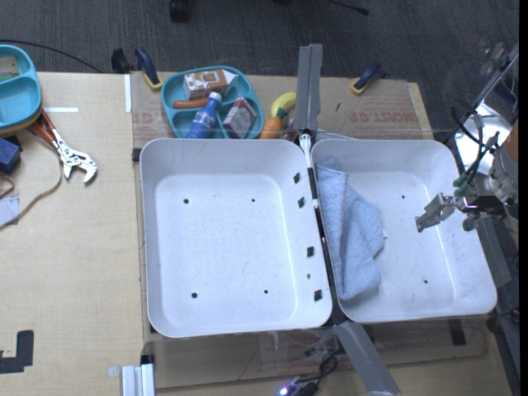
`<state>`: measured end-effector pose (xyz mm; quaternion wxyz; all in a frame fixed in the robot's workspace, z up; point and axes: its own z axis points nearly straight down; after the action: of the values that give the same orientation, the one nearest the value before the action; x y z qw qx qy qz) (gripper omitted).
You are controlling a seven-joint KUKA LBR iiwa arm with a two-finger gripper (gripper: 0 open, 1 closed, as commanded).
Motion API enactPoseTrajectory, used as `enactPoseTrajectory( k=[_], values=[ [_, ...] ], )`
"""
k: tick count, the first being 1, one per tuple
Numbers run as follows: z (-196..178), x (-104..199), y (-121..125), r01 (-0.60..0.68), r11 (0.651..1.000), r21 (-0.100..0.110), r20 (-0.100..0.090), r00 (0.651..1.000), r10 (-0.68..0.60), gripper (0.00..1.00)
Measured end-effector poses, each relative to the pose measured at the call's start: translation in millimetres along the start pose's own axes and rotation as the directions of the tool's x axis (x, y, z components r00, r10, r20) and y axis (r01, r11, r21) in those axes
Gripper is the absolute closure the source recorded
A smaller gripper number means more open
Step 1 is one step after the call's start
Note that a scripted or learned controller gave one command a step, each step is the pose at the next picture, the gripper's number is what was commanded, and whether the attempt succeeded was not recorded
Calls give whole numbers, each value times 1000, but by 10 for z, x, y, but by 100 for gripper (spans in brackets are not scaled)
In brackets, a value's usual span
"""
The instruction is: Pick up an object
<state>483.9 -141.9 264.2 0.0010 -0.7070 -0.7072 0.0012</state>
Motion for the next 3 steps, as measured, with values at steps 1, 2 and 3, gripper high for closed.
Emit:
enactPoseTrajectory(
  k=[1,2,3],
  values=[
    [1121,312,141,-38,999,1,0,999,38,0],
    [1211,227,350,-180,984,0,0,984,180,0],
    [1441,-593,926,-156,988,-1,1,988,156,0]
  ],
)
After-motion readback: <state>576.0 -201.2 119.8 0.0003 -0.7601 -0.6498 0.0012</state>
